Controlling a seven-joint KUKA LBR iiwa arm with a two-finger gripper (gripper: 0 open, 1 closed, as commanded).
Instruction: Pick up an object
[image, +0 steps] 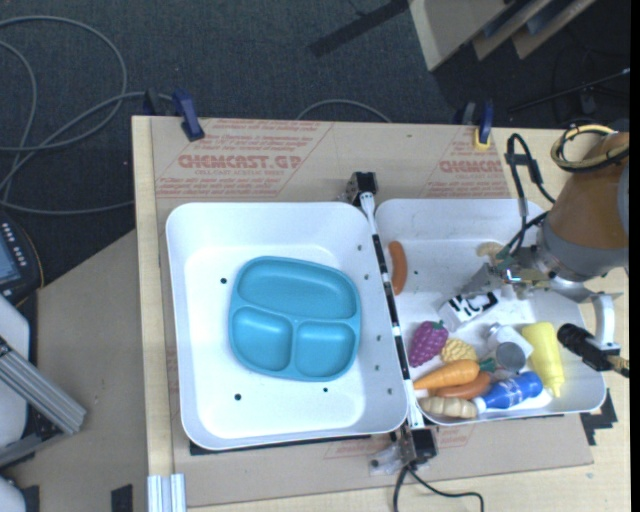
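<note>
The right bin (440, 222) holds a pile of toy food along its near side. There lie purple grapes (427, 342), a carrot (452, 375), a small yellow corn-like piece (459, 350), a grey cup (510, 355), a yellow bottle (545, 356), a blue bottle (514, 392) and a beige piece (449, 407). An orange sausage (397, 267) lies alone by the bin's left wall. My gripper (472, 302) is low in the middle of this bin, just behind the grapes and the yellow piece. Nothing is visibly held in it.
The left bin (200, 250) carries a blue divided plate (293, 317). My arm with its orange band (592, 200) reaches in over the right bin's far right corner. Cables (520, 165) hang near the wrist. Clamps sit at the bench's back edge.
</note>
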